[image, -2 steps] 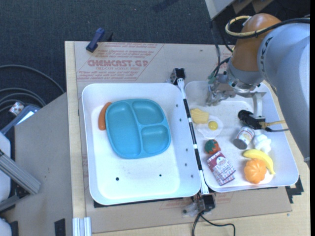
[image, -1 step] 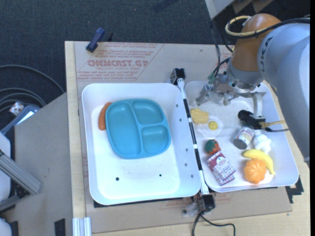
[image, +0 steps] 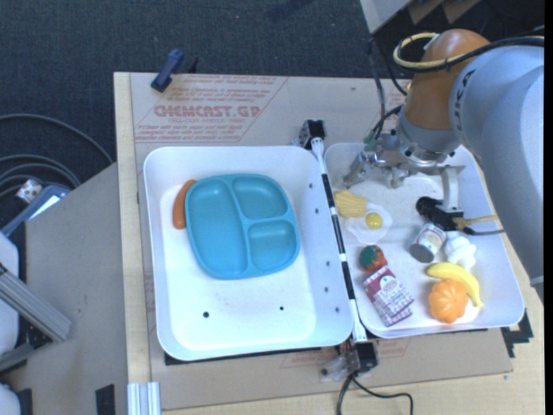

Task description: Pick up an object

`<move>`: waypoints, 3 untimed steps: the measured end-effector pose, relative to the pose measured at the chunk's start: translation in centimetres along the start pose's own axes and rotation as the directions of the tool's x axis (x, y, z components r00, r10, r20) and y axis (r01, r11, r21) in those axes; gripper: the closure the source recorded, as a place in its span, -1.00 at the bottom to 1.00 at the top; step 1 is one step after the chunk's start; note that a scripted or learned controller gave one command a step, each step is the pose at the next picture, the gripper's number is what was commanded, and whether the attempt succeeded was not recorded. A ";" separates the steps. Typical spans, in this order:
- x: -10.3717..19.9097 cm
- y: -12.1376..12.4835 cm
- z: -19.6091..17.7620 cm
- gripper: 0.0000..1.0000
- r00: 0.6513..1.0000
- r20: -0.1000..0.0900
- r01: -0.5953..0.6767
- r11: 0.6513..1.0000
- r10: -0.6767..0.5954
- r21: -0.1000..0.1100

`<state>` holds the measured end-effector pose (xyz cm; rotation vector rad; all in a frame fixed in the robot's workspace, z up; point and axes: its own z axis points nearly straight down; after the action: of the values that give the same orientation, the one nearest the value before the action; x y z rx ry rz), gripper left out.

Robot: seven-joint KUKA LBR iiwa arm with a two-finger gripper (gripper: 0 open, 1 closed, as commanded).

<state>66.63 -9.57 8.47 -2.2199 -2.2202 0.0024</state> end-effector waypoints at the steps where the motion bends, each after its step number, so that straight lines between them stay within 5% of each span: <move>1: 0.0 0.1 -1.0 1.00 1.000 0.000 0.000 1.000 0.000 -0.001; 2: 0.0 0.0 -1.0 -1.00 1.000 0.000 0.000 1.000 0.000 -0.001; 3: 0.4 0.0 0.0 -1.00 1.000 0.000 0.000 1.000 0.000 0.000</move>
<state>66.61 -9.20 8.47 -2.2196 -2.2197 0.0025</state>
